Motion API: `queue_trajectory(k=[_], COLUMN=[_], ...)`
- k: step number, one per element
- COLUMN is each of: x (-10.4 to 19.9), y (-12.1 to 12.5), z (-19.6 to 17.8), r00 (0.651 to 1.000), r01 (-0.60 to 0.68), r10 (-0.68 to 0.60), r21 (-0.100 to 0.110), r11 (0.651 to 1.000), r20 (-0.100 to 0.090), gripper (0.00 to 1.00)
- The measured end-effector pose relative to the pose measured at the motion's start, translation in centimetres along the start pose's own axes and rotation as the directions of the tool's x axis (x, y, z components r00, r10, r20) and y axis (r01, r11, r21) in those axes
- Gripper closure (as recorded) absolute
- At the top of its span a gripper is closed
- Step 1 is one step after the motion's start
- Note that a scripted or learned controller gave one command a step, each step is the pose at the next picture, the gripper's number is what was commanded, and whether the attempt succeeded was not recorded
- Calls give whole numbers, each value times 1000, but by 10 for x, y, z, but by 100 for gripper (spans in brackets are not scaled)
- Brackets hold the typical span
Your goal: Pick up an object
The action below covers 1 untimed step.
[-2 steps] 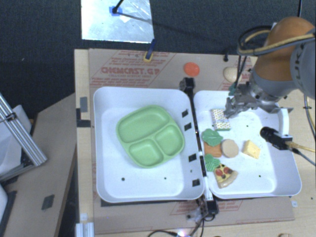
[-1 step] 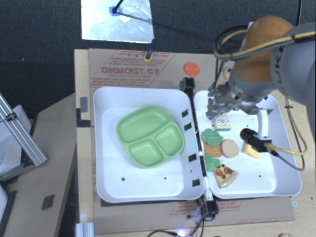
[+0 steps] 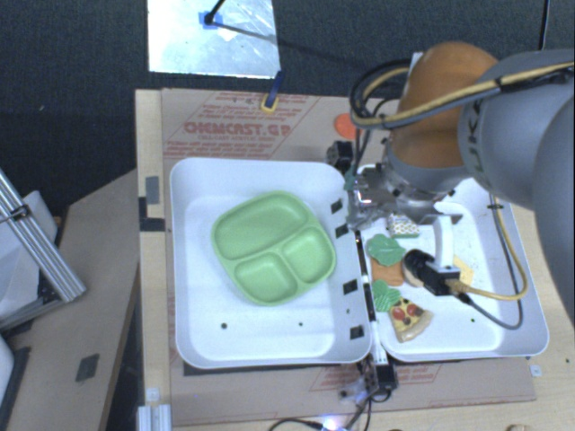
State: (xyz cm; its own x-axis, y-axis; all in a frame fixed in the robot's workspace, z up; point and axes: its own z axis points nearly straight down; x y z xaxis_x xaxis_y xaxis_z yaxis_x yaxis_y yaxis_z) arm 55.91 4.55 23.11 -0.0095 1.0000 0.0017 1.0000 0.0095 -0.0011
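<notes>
My gripper [image 3: 375,212] hangs low over the upper left part of the right bin [image 3: 503,330], close to the wall between the two bins. Just below it lie a green leaf-shaped piece [image 3: 386,249] and a small checkered piece [image 3: 405,229]. Nearer the front are an orange piece [image 3: 389,273], a small green piece [image 3: 384,298] and a toy pizza slice [image 3: 411,321]. A yellow piece [image 3: 464,271] peeks out to the right. The arm hides the back of this bin.
The left bin [image 3: 193,330] holds a pale green divided plate [image 3: 273,247] at its middle. A cardboard sheet [image 3: 238,126] lies under both bins. An orange object [image 3: 343,124] sits behind the bins.
</notes>
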Motion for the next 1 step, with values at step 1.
queue_trajectory(k=[1], x=[-15], y=[-1], z=[16], r00=[1000], r01=[-9], r10=[9], r21=[0], r11=[1000], r20=[2], gripper=[100])
